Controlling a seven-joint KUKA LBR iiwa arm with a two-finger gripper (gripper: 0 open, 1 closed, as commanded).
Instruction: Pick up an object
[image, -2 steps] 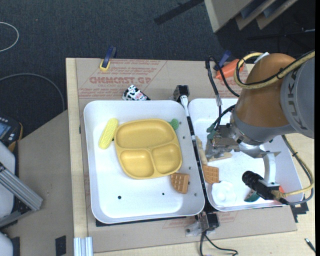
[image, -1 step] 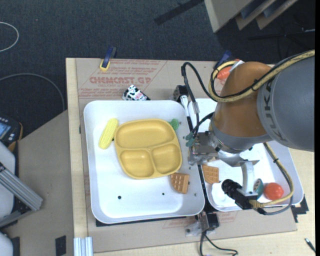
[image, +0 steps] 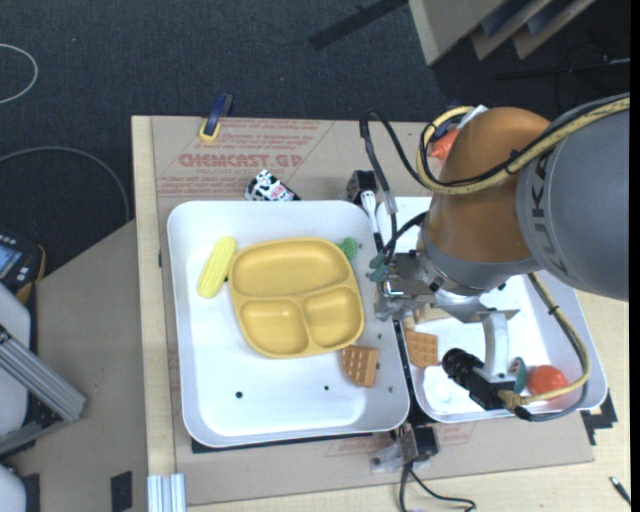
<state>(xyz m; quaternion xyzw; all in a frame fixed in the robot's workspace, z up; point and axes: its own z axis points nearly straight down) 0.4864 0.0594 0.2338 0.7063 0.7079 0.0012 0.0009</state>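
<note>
The waffle piece (image: 421, 348) lay in the right bin (image: 592, 362), lower centre of the frame, just below the tool (image: 398, 300). I judged a short straight drop, centred on the waffle and clear of the bin wall, best. I could not tell the tool's state.

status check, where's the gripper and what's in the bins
Gripper low at the divide between the bins, fingers hidden. Left bin: yellow tray, corn, waffle. Right bin: second waffle, tomato, partly under the arm.
</note>
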